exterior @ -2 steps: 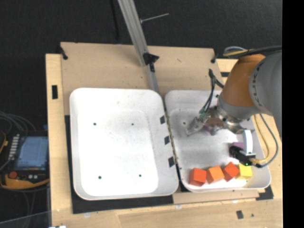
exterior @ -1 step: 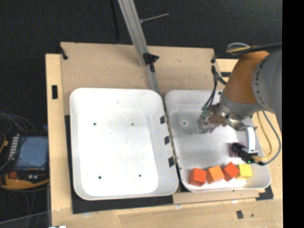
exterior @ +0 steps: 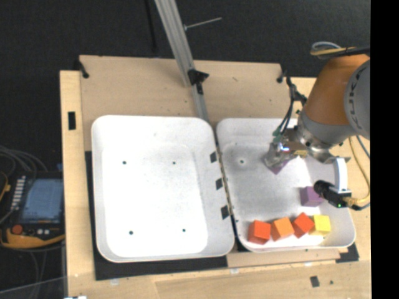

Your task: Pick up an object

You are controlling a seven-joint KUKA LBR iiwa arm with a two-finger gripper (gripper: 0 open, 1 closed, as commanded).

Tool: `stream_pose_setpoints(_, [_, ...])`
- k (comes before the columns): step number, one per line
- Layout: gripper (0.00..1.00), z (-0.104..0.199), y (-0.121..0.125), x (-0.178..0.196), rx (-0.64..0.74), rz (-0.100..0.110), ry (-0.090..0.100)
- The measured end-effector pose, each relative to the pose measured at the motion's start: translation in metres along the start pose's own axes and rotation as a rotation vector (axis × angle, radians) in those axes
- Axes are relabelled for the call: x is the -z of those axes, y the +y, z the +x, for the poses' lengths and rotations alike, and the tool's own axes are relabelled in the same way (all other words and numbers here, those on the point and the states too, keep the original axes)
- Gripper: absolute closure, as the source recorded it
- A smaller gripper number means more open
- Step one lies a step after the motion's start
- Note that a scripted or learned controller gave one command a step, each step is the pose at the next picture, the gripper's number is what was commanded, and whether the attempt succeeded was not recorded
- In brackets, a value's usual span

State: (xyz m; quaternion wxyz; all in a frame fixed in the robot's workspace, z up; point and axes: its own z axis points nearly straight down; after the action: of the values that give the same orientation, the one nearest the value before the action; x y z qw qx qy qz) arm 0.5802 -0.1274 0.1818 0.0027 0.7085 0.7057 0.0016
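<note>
The left bin sits beside the right bin. Along the right bin's near edge lie red-orange, orange, red and yellow blocks. The gripper seems clamped on a purple block; another purple block lies farther right.

Single fixed camera, mounted above the counter; aimed downward at a slant; far edge of the counter is seen toward the top of the frame; both white bins are framed whole, left bin and right bin side by side; moderate distance; the arm is seen entering from the right.
</note>
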Motion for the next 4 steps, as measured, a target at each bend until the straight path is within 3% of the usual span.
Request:
stream_pose_setpoints(2, [1.0, -0.008, 0.007, 0.109, 0.006, -0.002, -0.001])
stream_pose_setpoints(4, [1.0, 0.095, 0.003, 0.099, 0.011, 0.006, 0.003])
